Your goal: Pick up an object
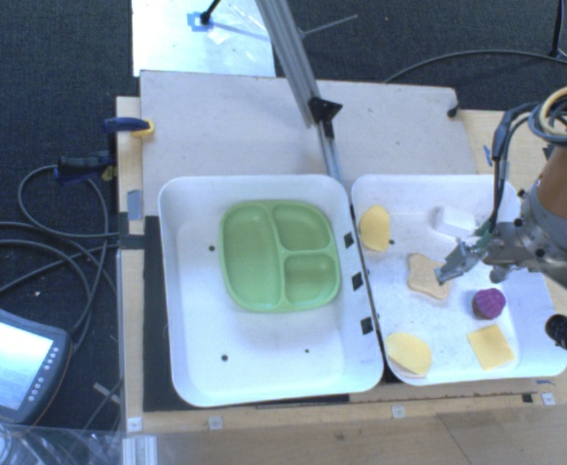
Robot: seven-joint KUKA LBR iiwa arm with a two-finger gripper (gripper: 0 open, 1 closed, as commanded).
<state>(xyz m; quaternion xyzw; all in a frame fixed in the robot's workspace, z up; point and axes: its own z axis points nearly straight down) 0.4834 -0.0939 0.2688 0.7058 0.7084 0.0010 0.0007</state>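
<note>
The arm [554, 211] reached in from three o'clock and hung low over the right bin [399, 194], its tool [455, 267] tipped down toward the tan toast-like piece [426, 277] near the bin's middle. The tip stood just beside that piece's three o'clock edge, perhaps touching it; the slant of the view left that unsettled. Whether the tool was released or clenched could not be told, and nothing showed plainly in its grip.

The step in hand looked like the final approach to a pick, with the tan piece the likeliest target. Other candidates lay in the same bin: a yellow lump [374, 227] at eleven o'clock of the tan piece, a purple ball [489, 303] at four o'clock of it, a yellow square [490, 347] near the bin's five o'clock corner, a yellow-and-white wedge [409, 354] at the seven o'clock corner, and a small white block [455, 221] toward one o'clock. The left bin [181, 356] held a green divided plate [281, 256], well apart from the arm.

By judgement, the next move called for centring the tool over the tan piece, then lowering, closing on it and lifting straight up. The piece lay flat and thin, so an off-centre closure might nudge it aside.
</note>
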